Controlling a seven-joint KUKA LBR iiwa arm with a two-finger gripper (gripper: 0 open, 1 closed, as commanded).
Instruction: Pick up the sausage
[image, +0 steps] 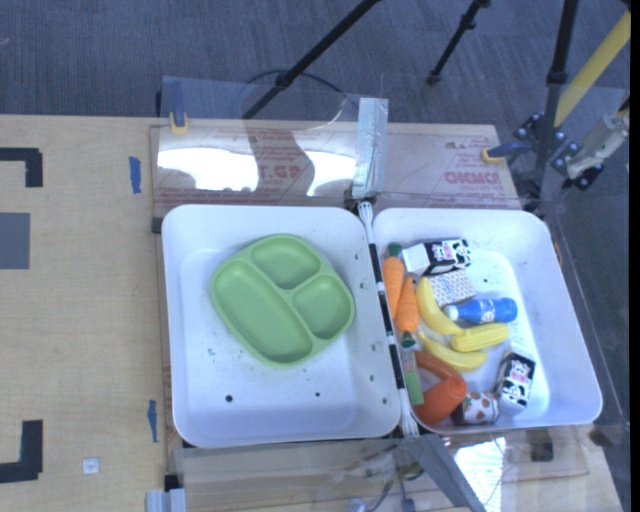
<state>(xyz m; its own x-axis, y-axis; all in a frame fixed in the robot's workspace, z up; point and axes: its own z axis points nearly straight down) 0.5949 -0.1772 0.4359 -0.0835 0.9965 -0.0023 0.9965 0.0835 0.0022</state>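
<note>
Sausage (441, 373) lies in the right bin (560, 300), beside the banana (452, 340). Long axis runs diagonally. From the gripper (592, 152), it lies well off, towards the bench's near edge and camera-left. Gripper state: cannot tell.

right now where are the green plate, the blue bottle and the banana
green divided plate (268, 318): camera view, on its large compartment
blue bottle (487, 310): camera view, middle of its body
banana (436, 314): camera view, middle of its curve
</note>
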